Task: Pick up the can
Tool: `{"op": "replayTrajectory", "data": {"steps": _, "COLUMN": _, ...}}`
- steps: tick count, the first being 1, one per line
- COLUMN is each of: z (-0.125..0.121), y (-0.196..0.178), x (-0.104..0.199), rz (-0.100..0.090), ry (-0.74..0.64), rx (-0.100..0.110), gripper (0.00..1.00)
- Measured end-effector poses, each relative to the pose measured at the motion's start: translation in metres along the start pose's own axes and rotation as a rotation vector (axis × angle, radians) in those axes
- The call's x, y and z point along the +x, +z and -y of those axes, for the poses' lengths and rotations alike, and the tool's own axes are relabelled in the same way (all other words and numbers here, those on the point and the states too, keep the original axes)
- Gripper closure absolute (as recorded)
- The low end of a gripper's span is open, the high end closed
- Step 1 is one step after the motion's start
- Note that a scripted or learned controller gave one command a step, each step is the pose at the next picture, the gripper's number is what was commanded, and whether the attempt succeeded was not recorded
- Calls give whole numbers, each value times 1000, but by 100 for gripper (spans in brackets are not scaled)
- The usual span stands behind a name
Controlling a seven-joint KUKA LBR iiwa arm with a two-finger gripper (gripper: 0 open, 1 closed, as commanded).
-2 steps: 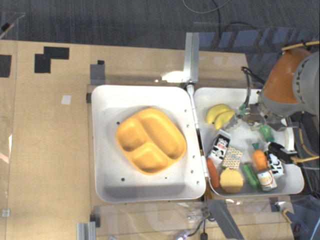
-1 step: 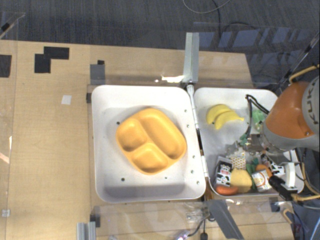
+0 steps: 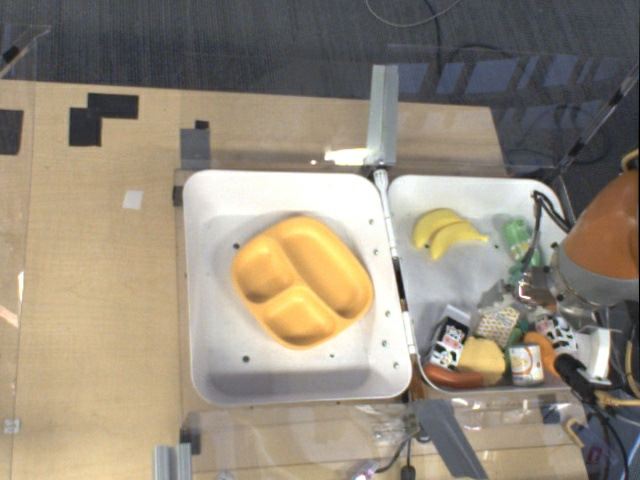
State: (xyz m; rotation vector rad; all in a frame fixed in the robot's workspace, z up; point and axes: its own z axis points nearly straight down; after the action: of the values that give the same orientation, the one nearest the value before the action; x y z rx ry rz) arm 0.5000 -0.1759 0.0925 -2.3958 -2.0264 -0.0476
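Note:
The can [image 3: 526, 364] is a small tin with a pale label and an orange-red rim. It stands near the front right corner of the right bin [image 3: 440, 278], wedged between a yellow block [image 3: 483, 358] and an orange carrot-like piece [image 3: 541, 344]. My gripper [image 3: 515, 292] hangs over the right part of that bin, a short way behind the can and apart from it. The grey wrist and orange band [image 3: 610, 230] lie behind the gripper at the right edge. Nothing shows held in the gripper.
Around the can lie a black-and-white carton [image 3: 450, 340], a red sausage [image 3: 452, 376], a patterned block [image 3: 497, 322] and a cow-spotted piece [image 3: 563, 334]. Bananas [image 3: 446, 232] and a green item [image 3: 516, 233] sit at the back. The left bin [image 3: 215, 368] holds a yellow divided plate [image 3: 300, 280].

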Motion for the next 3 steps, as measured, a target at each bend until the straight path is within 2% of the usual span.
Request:
{"op": "replayTrajectory", "data": {"steps": 1, "z": -3, "y": -12, "x": 1, "rz": 1, "ry": -4, "rx": -7, "gripper": 100}}
{"op": "replayTrajectory", "data": {"steps": 2, "z": 10, "y": -57, "x": 27, "rz": 26, "ry": 60, "rx": 11, "gripper": 100}}
{"op": "replayTrajectory", "data": {"steps": 3, "z": -17, "y": -261, "x": 34, "rz": 24, "ry": -468, "rx": 13, "gripper": 100}}
